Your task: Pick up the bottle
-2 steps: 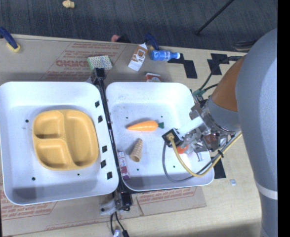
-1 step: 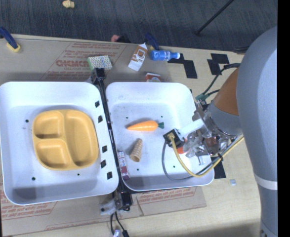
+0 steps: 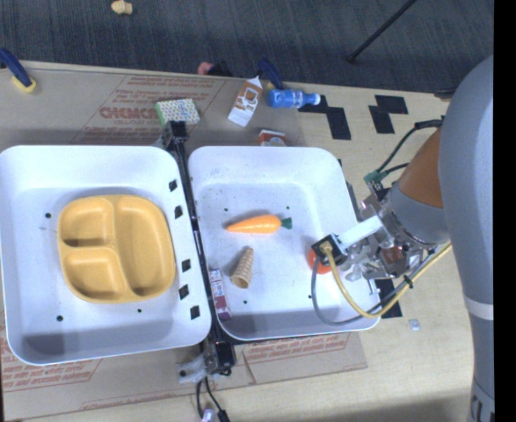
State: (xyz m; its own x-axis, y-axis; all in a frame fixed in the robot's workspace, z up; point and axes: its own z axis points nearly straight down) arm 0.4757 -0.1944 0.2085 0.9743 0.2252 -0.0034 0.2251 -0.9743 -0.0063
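Note:
A small blue bottle (image 3: pixel 289 98) lies on its side on the cardboard behind the right bin (image 3: pixel 266 158), outside both bins. My gripper (image 3: pixel 350 255) hangs low over the right bin's right edge, far from the bottle, toward the front. It sits just beside a red object (image 3: pixel 317 260) that it partly hides. A yellow cable loops below the gripper.
In the right bin lie an orange carrot (image 3: pixel 254 225) and a tan cone (image 3: pixel 242 266). The left bin (image 3: pixel 11 174) holds a yellow divided plate (image 3: pixel 115 246). A small carton (image 3: pixel 246 102) and a green patterned block (image 3: pixel 177 110) lie near the bottle.

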